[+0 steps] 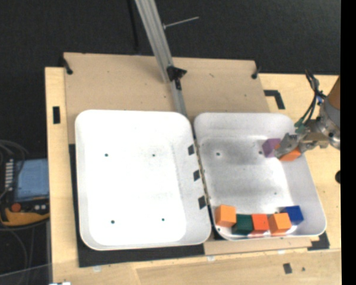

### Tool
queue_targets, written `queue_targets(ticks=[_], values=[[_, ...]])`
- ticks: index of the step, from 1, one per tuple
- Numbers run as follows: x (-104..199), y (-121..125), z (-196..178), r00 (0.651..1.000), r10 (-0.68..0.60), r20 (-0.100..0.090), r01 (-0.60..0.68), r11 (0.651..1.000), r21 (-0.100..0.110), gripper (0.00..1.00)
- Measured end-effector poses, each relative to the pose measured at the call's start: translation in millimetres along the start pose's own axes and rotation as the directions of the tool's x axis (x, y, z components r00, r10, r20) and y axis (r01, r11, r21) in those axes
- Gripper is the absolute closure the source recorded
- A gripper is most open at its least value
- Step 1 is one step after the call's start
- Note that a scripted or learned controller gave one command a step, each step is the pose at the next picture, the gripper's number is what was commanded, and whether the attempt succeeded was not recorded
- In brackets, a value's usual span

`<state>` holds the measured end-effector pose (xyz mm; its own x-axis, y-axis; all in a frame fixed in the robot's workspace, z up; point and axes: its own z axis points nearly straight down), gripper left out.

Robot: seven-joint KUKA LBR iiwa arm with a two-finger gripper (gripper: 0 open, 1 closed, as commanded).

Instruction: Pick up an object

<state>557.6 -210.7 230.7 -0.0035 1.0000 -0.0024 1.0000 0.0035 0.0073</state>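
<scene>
A pale wooden bench point(148, 76) carries two white bins. In the right bin point(249, 177), at two o'clock, the gripper point(286, 149) hangs beside a purple block point(270, 145) and an orange block point(291, 155); whether either sits between its jaws I cannot tell. Five blocks line its six o'clock wall.

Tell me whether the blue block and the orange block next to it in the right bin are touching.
Touching. The camera view shows the blue block pressed against the orange block at the right bin's near edge, with no white floor visible between them.
</scene>
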Motion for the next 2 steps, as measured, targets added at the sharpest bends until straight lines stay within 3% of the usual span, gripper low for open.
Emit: queue_targets(ticks=[1, 2], values=[[-1.0, 1.4, -39.2, 1.000, -0.002, -0.001, 0.002, 1.000, 0.002, 1.00], [47.9, 18.7, -44.4, 1.000, -0.004, -0.002, 0.004, 1.000, 0.005, 1.00]])
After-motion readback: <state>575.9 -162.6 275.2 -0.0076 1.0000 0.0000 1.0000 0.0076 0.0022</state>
